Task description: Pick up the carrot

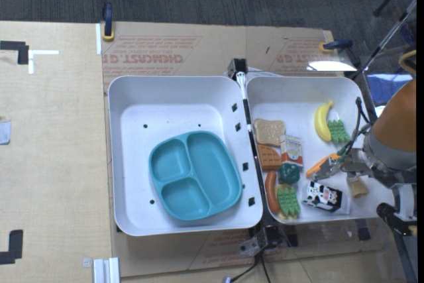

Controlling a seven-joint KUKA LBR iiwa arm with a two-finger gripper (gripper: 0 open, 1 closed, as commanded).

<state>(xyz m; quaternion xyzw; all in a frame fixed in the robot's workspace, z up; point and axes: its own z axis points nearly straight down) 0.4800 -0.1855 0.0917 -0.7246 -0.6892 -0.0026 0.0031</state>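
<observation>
The carrot [318, 166] is a small orange stick lying at a slant in the right bin [298, 91], right of the waffle and above the cow-print carton. My gripper [329, 170] reaches in from the right, low over the bin, and its tip sits right at the carrot's lower-right side and overlaps it. The grey wrist and orange band [401, 117] rise behind it at the right edge. The arm hides part of the carrot's right end.
Close around the carrot are a cow-print carton [323, 197], a dark green vegetable [289, 173], a waffle [268, 157], a small packet [291, 148], toast [268, 131], a banana [323, 121] and a sausage [270, 187]. The left bin [132, 142] holds a teal divided plate [194, 174].
</observation>
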